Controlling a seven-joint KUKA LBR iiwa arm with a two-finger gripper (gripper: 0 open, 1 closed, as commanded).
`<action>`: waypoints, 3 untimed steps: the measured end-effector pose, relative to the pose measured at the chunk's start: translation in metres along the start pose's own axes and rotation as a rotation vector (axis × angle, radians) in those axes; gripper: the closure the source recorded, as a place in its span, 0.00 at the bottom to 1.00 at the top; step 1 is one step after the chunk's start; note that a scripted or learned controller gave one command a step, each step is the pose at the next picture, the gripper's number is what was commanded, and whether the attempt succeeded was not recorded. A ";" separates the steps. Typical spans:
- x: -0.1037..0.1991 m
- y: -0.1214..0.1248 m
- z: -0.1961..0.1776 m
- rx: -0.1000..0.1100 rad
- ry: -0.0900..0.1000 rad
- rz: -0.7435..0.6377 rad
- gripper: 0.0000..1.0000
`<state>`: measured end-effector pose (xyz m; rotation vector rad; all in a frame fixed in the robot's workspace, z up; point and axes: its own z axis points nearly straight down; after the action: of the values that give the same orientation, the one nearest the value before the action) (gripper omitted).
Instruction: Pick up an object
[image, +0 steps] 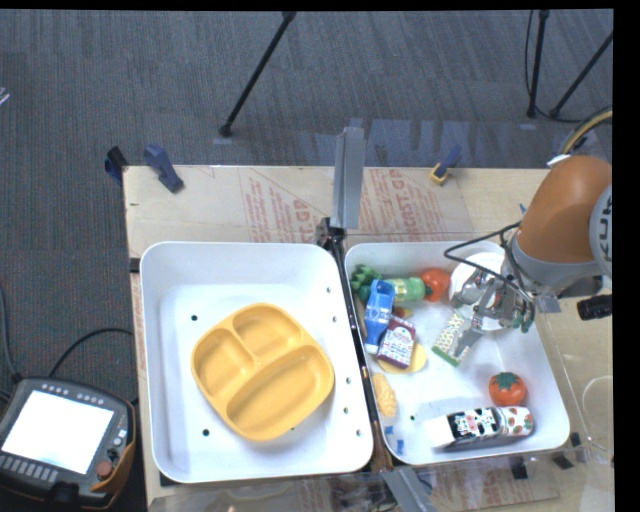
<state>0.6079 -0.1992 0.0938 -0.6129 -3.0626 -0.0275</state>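
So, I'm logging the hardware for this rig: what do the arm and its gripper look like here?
The arm has a rounded orange band over a grey body, with dark lettering partly cut off at the frame edge. Thin black cables loop beside it. The gripper is small, silver-grey metal.

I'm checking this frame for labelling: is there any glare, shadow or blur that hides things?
Camera view: lighting even and soft, focus fair throughout. The white bins are bright but not blown out. The yellow tray has a mild sheen. The claw is small and cluttered, so its detail is hard to read. Shadows are faint.
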 end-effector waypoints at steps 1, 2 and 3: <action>-0.028 0.004 0.000 0.003 -0.017 0.009 0.00; -0.020 0.032 -0.001 0.009 -0.033 0.185 0.00; 0.018 0.064 0.006 0.011 -0.025 0.197 0.00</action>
<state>0.6160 -0.1337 0.0889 -0.9172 -3.0077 -0.0008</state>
